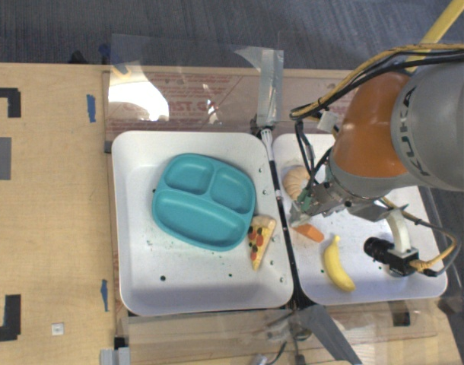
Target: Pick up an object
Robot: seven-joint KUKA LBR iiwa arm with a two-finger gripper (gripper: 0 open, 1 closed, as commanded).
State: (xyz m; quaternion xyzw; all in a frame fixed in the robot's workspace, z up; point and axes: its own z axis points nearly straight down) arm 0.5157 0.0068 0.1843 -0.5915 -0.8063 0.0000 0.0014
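My gripper (pixel 302 213) hangs low over the left side of the right bin (pixel 369 280), under the grey arm with its orange band. Just below its tip lies a small orange carrot-like piece (pixel 311 233), apart from the fingers as far as I can see. A pale tan shell-like thing (pixel 296 179) sits just behind the gripper, partly hidden by it. A yellow banana (pixel 337 263) lies toward the front of the same bin. Nothing shows between the fingers.
The left bin (pixel 133 226) holds a teal divided plate (pixel 204 201) and a toy pizza slice (pixel 260 240) by its right wall. A clear plastic sheet is taped behind the bins. The bench is bare wood to the left.
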